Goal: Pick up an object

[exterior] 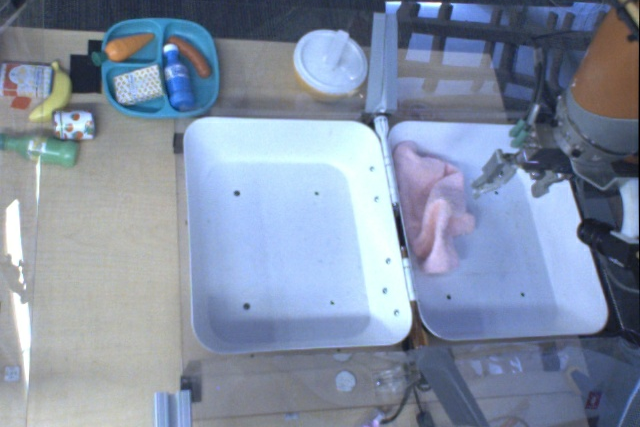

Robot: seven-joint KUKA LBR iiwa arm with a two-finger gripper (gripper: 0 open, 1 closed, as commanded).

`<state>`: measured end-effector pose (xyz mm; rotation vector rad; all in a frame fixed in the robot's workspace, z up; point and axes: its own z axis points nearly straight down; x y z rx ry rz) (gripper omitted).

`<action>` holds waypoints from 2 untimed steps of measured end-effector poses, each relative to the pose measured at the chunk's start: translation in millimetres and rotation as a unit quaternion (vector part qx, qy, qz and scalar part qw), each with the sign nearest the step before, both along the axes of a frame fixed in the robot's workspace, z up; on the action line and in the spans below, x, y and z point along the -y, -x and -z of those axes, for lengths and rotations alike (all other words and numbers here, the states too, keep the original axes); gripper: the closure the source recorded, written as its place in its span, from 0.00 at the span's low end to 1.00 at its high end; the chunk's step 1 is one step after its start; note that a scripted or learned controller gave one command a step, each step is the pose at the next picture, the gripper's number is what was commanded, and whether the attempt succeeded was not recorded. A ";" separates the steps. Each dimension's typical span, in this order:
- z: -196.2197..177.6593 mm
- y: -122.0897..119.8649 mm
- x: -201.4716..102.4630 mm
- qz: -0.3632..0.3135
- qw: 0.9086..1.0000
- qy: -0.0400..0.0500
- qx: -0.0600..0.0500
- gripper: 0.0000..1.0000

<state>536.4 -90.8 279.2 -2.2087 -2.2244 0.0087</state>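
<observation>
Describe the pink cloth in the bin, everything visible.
The pink cloth is soft, crumpled fabric, bunched into a long heap with folds. It lies on the floor of the right bin, along its left wall, near the divider between both bins. The gripper hangs to its right; contact cannot be judged.

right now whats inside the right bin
A crumpled pink cloth lies in the right bin, against its left wall. The gripper hangs beside the cloth. Whatever lies beneath the cloth is covered.
</observation>
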 end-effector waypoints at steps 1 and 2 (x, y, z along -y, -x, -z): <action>102.4 -56.8 -6.1 -0.038 0.999 0.000 0.000 0.00; 183.9 -52.9 25.4 0.008 1.000 0.000 0.007 0.00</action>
